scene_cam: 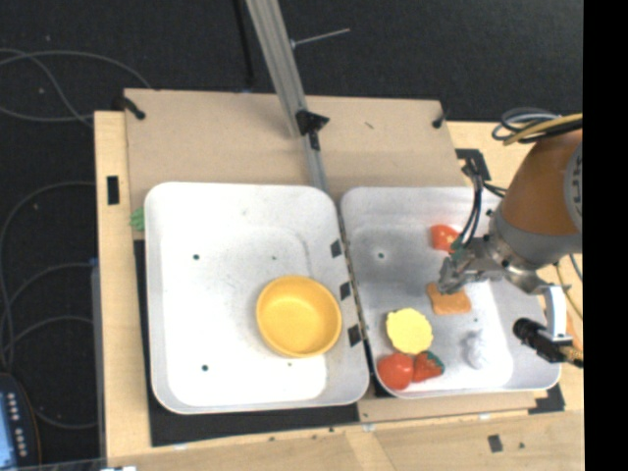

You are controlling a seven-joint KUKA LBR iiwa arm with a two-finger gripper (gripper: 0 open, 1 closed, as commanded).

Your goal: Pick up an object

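In the camera view the hand (453,281) hangs low in the right bin (392,214), right over the far edge of the orange block (452,303); whether it is apart or together I cannot tell. A red ball (444,235) lies just beyond it, a yellow piece (409,331) nearer and to its left. Closing this far off-centre, it could pinch only the block's edge and tip it loose.

The arm (549,189) has a big round orange part on top. Under it sits a grey ring. Thin black cables run down its left side. More cables, yellow and grey, loop above it. The gripper (453,278) at the end is small, grey and made of metal. A white and black piece sticks out low on the right.
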